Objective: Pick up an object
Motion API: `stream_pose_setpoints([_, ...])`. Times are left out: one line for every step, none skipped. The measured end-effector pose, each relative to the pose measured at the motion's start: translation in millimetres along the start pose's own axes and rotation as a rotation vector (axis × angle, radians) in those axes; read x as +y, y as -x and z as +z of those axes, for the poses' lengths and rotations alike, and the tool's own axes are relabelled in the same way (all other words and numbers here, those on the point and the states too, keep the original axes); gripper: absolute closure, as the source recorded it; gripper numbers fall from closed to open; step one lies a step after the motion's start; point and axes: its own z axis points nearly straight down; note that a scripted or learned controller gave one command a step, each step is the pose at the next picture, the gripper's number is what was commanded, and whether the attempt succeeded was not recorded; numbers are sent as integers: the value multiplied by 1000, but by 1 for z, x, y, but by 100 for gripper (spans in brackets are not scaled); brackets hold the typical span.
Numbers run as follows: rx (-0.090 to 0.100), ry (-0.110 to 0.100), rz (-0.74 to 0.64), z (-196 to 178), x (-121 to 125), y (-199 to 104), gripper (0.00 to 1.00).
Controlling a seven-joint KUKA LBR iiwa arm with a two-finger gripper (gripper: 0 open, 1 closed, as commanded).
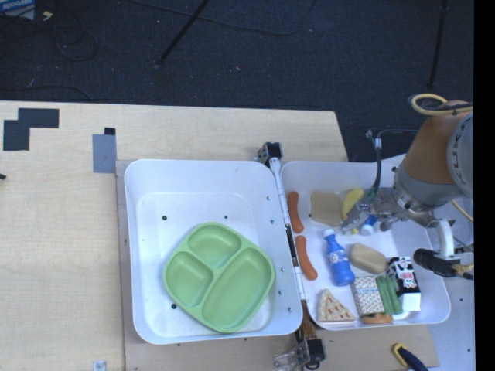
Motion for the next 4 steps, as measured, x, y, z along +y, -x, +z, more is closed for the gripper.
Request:
stream_pose_setpoints([2, -5, -2, -8, -1, 1, 100])
stream_pose_setpoints([2, -4, -3, -8, -1, 0, 0])
stream_pose_setpoints([-2, 6, 7, 17, -12, 19, 0])
stream_pose_setpoints([-1, 5, 8, 17, -107, 13, 0])
